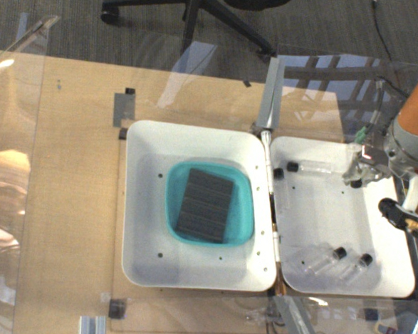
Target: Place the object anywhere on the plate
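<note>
Nearest the camera, in the right shallow white bin (393,283), two small clear vials with black caps (351,260) lie side by side near its front wall.

Further in, the left shallow white bin (138,258) holds the teal square plastic plate (242,226). On it lies a dark grey ribbed rectangular block (205,205), flat, slightly turned and wholly within the plate's rim.

Beyond that, at the far right of the right bin, the grey arm's gripper (358,174) hangs over the bin floor, well apart from the plate. A third clear vial with a black cap (309,165) lies just to its left. Whether the gripper is open or closed cannot be told from this angle, and nothing is seen in its grasp. Farthest off, a black office-chair base (191,11) stands on the floor.

If the block is the object, the placing looks done. If a vial is meant, the task is at the picking stage. The next move then calls for lowering squarely onto one vial, which may roll.
</note>
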Robot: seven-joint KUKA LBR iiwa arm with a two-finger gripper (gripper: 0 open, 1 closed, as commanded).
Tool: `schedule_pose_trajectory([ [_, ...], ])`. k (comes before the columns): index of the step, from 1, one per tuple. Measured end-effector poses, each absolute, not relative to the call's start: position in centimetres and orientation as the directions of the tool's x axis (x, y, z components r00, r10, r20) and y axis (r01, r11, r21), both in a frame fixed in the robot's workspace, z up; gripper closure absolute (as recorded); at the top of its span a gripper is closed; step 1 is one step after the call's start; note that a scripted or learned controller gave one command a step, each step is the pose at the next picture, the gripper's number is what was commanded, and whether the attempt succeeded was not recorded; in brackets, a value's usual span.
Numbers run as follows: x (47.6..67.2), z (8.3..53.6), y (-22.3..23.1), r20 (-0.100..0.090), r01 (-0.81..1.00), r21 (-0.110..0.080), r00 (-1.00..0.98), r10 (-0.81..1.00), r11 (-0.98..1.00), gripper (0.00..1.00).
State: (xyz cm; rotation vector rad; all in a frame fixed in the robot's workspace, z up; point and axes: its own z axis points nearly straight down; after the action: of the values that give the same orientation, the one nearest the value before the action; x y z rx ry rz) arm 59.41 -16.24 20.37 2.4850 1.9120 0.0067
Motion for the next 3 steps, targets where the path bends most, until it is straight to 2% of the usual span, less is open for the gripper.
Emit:
schedule_pose_trajectory([
  [1, 53.9, 20.6, -8.3, 0.001, 0.994, 0.005, 0.105, 0.994, -0.105, 1.00],
  [2, 57.0, 21.6, -0.5, 0.000, 0.993, 0.008, -0.118, 0.993, 0.118, 1.00],
  [3, 57.0, 21.6, -0.5, 0.000, 0.993, 0.007, -0.117, 0.993, 0.117, 0.00],
])
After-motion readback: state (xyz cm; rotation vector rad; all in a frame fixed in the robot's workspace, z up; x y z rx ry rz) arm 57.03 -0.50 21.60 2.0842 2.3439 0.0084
